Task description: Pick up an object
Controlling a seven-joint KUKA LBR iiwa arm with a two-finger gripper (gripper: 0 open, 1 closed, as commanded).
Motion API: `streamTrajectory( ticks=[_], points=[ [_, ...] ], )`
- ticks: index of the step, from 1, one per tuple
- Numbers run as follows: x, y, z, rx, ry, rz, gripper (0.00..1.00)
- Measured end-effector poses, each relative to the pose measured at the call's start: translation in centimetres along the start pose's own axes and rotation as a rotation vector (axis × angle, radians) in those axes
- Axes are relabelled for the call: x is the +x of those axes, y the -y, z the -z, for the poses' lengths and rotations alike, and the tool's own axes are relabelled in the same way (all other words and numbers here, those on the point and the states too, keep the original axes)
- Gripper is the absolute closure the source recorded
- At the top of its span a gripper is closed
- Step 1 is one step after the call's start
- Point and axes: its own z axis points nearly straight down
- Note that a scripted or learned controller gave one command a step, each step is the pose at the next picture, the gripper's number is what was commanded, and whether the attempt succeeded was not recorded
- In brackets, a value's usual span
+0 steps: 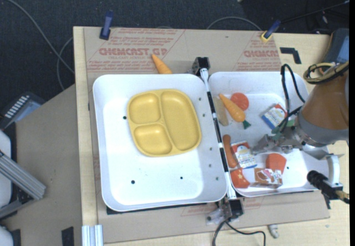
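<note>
- Two white bins sit side by side on the desk [83, 101]: the left bin [111, 128] holds a yellow divided plate [163, 122]; the right bin [288, 81] holds the small clutter you can pick from.
- In the right bin you have a toy carrot [233, 107], a red disc [239, 100], a blue-and-white packet [274, 116], a sausage [227, 149] along the left wall, a red cup [275, 162] and printed packets [269, 175] near the front.
- The tool [272, 141] is low in the right bin, just above the red cup; you cannot tell how its jaws stand, nor that anything is caught.
- The cup looks light, stiff and smooth; take it across the rim or body, expecting slip.
- The packets look thin and floppy, hard to pinch flat.
- A second carrot [161, 65] lies outside the bins.
</note>
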Motion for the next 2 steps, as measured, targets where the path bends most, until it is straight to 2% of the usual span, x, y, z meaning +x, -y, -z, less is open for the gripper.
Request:
streamTrajectory(
  ticks=[1, 2],
  points=[
    [5.0, -11.1, 1.7, -0.001, -0.001, 0.004, 0.00],
    [6.0, -12.8, -1.0, 0.000, 0.001, 0.002, 0.00]
  ],
)
